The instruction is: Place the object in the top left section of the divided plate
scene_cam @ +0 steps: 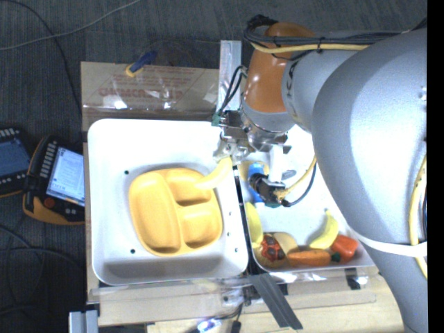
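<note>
Gripping: the gripper [232, 152] seems clenched on a pale yellow banana-shaped object [215, 175], though the fingers are small here
Object: slants down-left from the fingers, its lower end over the upper right edge of the yellow divided plate [175, 210]
Plate: lies in the left white bin [111, 186]
Arm: grey with an orange band [267, 75], over the wall between the bins
Right bin [305, 266]: toy fruit and vegetables along its near edge
Surroundings: dark carpet [69, 19], cables, a handheld pendant [52, 182] at left
</note>
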Robot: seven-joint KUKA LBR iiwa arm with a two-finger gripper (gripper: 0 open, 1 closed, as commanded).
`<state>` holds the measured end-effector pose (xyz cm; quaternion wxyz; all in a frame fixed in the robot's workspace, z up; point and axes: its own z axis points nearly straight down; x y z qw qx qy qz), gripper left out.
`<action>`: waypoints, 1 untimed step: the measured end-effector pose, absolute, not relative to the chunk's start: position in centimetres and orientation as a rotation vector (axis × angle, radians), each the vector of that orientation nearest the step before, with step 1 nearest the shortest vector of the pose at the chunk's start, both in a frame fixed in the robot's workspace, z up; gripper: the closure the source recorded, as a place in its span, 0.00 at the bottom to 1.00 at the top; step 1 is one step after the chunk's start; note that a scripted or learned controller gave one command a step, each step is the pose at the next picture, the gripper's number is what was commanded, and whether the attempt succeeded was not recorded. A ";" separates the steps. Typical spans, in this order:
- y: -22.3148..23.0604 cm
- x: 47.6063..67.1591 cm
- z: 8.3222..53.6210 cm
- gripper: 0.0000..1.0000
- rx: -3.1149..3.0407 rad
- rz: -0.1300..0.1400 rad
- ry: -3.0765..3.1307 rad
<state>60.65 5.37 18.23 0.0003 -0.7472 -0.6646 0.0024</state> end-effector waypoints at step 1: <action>2.3 54.9 18.2 1.00 -2.339 0.010 -2.096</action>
